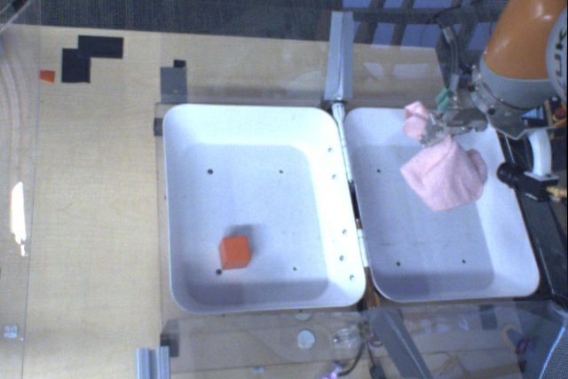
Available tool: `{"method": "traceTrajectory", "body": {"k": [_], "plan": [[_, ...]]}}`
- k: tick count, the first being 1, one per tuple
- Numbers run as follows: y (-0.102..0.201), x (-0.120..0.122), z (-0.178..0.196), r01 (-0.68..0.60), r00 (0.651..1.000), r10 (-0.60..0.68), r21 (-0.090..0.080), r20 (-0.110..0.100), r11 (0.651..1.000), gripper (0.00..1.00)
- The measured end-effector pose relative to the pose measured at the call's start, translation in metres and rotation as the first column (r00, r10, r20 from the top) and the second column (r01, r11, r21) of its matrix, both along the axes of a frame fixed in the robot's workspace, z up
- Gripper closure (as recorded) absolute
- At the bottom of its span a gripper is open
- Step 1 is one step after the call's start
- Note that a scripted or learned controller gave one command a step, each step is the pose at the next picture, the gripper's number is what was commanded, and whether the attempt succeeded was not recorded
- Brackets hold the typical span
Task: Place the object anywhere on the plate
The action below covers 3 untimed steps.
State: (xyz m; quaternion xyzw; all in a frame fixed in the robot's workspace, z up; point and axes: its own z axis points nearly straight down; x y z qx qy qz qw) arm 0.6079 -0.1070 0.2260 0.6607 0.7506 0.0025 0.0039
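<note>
A pink cloth (445, 173) hangs in the upper part of the right bin (444, 275). Its top is bunched up at my gripper (437, 130), whose fingers are shut on the fabric, and the rest drapes down and to the right. The arm with its orange band (524, 22) comes in from the upper right and hides the bin's far right corner. An orange cube (235, 252) rests on the floor of the left bin (257, 146), near its front left.
A metal divider rail (340, 58) runs between the two bins at the back. Black markers (87, 56) and a small orange tag (46, 76) lie on the wooden bench to the left. Cables and hardware crowd the right edge.
</note>
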Motion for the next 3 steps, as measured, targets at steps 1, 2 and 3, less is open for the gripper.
{"method": "traceTrajectory", "body": {"k": [1, 2, 3], "plan": [[0.051, -0.013, -0.009, -0.392, 0.920, 0.392, 0.000, -0.004, 0.920, 1.00], [0.101, -0.033, 0.005, -0.721, 0.693, 0.721, -0.004, -0.003, 0.693, 1.00], [0.153, -0.051, -0.005, -0.934, 0.358, 0.934, -0.003, -0.005, 0.358, 1.00]]}}
